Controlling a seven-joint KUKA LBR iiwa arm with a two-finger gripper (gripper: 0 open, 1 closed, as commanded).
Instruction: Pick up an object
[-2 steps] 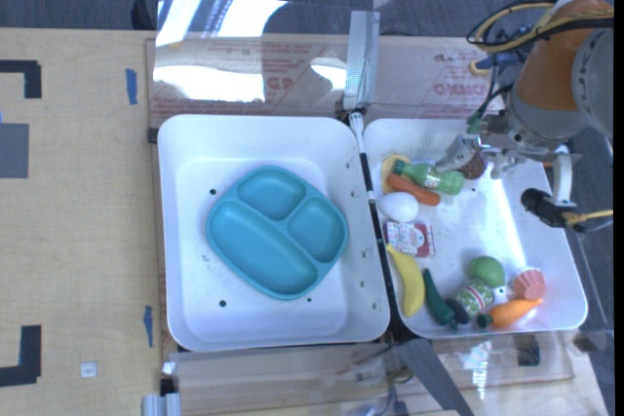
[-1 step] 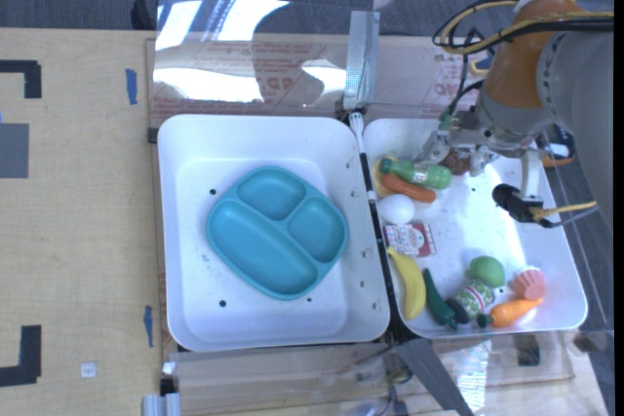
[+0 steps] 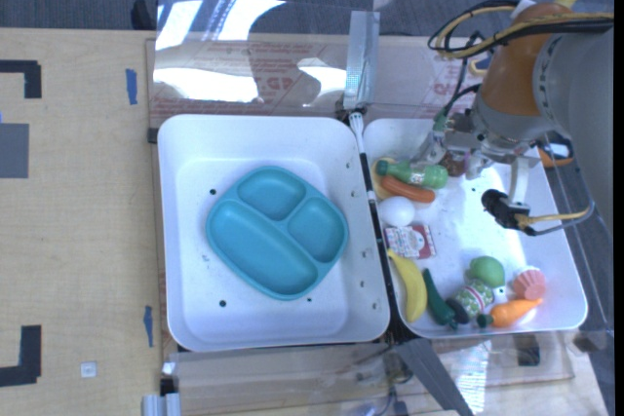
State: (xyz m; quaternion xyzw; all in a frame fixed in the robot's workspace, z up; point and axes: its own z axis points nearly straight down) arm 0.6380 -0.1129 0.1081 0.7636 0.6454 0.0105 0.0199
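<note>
The right bin holds several toy foods. At its upper left lie a green bottle-like piece and an orange carrot, with a white egg and a red and white packet below them. A yellow banana, a dark green vegetable, a green apple, a small bottle, an orange piece and a pink shell lie along the front. My gripper hangs at the bin's upper part, just right of and above the green piece.
The left bin holds a blue divided plate. A clear plastic wall stands behind the bins. A black cable fitting and yellow cables hang from the arm over the right bin.
</note>
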